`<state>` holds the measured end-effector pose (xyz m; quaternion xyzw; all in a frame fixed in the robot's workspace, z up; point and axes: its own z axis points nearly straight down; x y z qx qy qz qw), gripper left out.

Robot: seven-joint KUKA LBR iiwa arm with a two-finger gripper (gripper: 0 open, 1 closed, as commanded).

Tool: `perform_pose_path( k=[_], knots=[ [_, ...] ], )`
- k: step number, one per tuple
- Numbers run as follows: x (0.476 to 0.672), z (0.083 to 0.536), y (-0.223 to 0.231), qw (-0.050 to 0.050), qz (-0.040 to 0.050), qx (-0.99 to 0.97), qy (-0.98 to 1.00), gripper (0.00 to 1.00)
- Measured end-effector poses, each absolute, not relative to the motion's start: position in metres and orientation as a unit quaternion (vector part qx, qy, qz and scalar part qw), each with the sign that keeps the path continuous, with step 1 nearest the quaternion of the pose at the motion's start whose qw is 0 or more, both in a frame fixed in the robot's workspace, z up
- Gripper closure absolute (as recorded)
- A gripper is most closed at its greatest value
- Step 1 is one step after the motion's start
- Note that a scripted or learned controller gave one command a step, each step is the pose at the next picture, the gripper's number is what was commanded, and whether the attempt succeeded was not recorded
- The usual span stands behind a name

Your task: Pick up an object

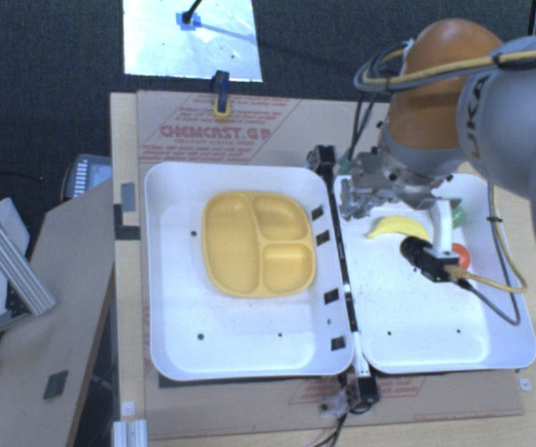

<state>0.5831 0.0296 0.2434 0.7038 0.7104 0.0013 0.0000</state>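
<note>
Closest to us, at the lower edge of the frame, the cardboard sheet (231, 394) is poking out from under the bins, apparently lying there as a base for both. Going by size, the arm (519, 119) is reaching in from the upper right, its orange band bulging over the far end of the right bin (435, 343). The left bin (184, 343) is filling the middle of the frame and is carrying a yellow plate (257, 243) with three compartments, lying flat near its centre, well apart from the arm. The gripper (354, 203) is hanging over the upper left corner of the right bin, just beside the divider between the bins. We are judging that it is lining up on the banana (396, 226), which is lying just to its right, in the upper half of that bin. We cannot tell how wide the gripper is set, nor whether it has hold of anything. Right of the banana, a white and green piece (445, 217) and, lower, a small red piece (461, 254) are lying close under the wrist, partly hidden.
</note>
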Motion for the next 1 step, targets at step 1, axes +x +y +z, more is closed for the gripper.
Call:
perform_pose_path(
  k=[1],
  knots=[
    [0.5772, 0.2284, 0.0813, -0.001, 0.0004, 0.704, 0.71, 1.0]
  ],
)
